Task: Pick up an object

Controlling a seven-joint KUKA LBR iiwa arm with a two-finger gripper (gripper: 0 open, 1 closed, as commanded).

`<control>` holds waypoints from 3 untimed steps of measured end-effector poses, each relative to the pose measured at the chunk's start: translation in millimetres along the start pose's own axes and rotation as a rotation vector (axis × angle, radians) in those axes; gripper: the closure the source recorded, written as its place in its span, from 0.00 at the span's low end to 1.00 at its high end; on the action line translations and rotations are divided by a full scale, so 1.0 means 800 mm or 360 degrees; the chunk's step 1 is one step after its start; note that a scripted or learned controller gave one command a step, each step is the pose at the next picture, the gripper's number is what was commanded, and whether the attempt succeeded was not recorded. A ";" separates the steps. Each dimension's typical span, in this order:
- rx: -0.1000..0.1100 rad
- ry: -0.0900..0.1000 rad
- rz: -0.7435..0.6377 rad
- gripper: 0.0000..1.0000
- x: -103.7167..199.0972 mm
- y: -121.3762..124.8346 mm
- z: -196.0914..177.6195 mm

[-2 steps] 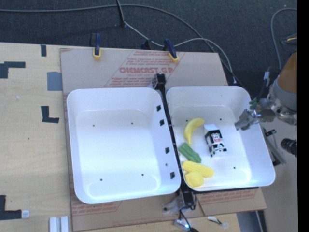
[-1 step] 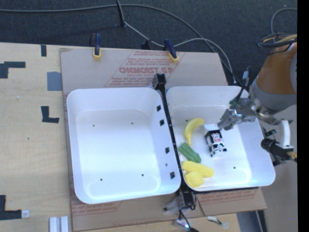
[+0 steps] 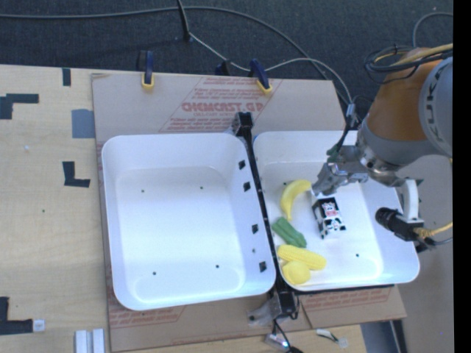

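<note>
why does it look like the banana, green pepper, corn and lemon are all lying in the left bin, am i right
Not quite: they lie in the right bin, not the left bin. The camera view shows the banana, green pepper, corn and lemon along the right bin's left side, near the divider, with the gripper beside the banana.

Red print on the brown cardboard sheet (image 3: 213, 109), at twelve o'clock from the white bins (image 3: 176, 223), read roughly "CHEMCAST GP"; the smaller red lines under it were too blurred to make out.
</note>
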State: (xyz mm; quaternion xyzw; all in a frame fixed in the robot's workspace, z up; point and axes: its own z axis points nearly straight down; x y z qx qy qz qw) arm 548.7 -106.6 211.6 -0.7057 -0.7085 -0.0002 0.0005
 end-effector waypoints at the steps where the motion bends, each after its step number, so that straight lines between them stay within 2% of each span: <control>1: 0.0000 0.0000 -0.0001 1.00 0.061 0.004 -0.006; 3: 0.0001 0.0000 -0.0002 1.00 0.204 0.021 0.011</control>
